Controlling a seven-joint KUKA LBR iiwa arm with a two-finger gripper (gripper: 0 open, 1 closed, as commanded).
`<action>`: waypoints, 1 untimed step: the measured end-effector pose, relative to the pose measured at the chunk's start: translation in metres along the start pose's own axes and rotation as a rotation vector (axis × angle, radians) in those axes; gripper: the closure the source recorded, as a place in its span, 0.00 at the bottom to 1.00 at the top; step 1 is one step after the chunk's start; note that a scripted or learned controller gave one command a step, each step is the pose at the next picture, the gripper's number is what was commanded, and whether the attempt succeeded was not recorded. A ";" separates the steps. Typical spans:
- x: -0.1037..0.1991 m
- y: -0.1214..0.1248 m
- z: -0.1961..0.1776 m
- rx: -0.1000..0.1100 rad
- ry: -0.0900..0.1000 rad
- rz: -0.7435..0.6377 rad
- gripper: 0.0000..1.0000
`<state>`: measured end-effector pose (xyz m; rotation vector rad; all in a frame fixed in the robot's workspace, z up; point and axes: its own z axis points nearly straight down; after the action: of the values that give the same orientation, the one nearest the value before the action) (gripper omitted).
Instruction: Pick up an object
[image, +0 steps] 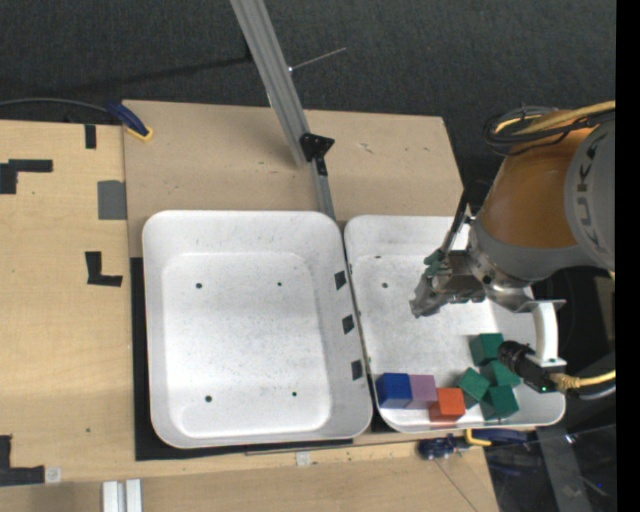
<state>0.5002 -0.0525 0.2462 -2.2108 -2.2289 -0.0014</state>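
The end effector (432, 296) hangs over the middle of the right bin (392, 248); whether it is open or closed, I cannot tell from here. The blocks sit apart from it along the bin's near edge: a blue cube (394, 389), a purple one (423, 388), an orange one (448, 403), and several green blocks (488, 350) bunched at the right corner. The left bin (165, 240) lies beside it on the desk (60, 300).

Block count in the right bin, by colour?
Right bin, bottom edge:
Green blocks: 4, clustered, so the count is approximate
Blue block: 1
Purple block: 1
Orange block: 1
Total: 7
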 end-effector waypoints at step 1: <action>0.054 0.000 -0.006 0.000 0.000 0.001 1.00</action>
<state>0.4994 0.0017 0.2524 -2.2115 -2.2284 -0.0011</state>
